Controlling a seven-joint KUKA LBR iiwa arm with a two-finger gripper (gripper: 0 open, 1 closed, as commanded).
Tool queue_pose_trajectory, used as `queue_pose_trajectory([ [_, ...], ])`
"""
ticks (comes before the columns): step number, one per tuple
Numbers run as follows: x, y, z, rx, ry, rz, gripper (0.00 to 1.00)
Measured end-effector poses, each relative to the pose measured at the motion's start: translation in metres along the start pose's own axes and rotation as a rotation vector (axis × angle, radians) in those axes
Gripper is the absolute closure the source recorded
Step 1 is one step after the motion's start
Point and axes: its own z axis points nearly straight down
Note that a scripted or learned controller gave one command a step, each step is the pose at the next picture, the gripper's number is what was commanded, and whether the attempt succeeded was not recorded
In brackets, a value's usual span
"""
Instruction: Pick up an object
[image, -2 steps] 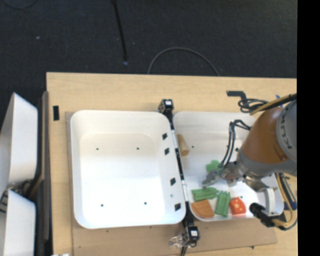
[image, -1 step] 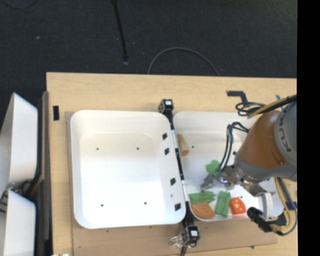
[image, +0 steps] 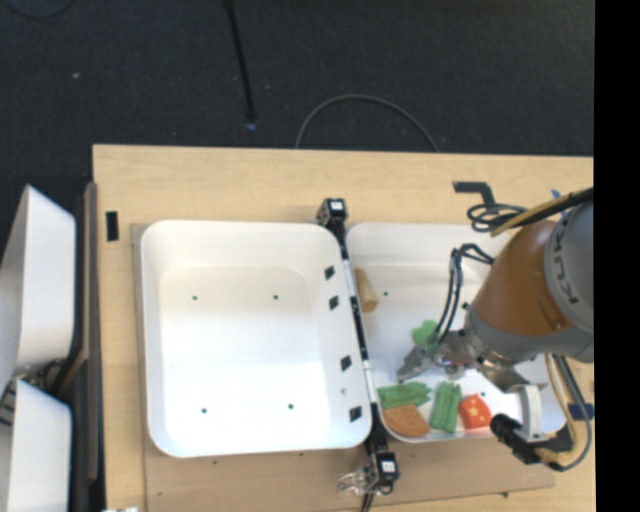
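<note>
Two white bins sit side by side on the wooden bench (image: 250, 185); the left bin (image: 245, 335) is the wider one, and the right bin (image: 400, 250) holds a small heap of toys in its near corner. The grey arm with its orange band (image: 525, 275) reaches in from the right, and its gripper (image: 428, 362) hangs low over that heap, fingers spread apart with nothing between them. Just beside the fingertips lies a small green piece (image: 426, 333); nearer to me are a flat green block (image: 403, 394), a longer green block (image: 445, 407), an orange rounded piece (image: 405, 422) and a red toy (image: 474, 412), all touching or nearly so. A tan object (image: 366, 292) rests farther back against the divider. These look like light, stiff plastic pieces, smooth and likely to slip, so I would take the longer green block across its narrow sides. Crowding could make the fingers catch a neighbour.
</note>
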Motion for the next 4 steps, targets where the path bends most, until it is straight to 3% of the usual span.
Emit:
queue_pose_trajectory([
  [1, 0.006, 0.0, 0.0, 0.0, 0.001, 0.0, 0.0],
  [2, -0.043, 0.082, -0.001, -0.008, -0.006, -0.007, 0.0],
  [3, -0.022, 0.053, 0.0, 0.002, -0.003, -0.002, 0.0],
  [4, -0.023, 0.055, -0.011, -0.003, -0.004, -0.003, 1.0],
])
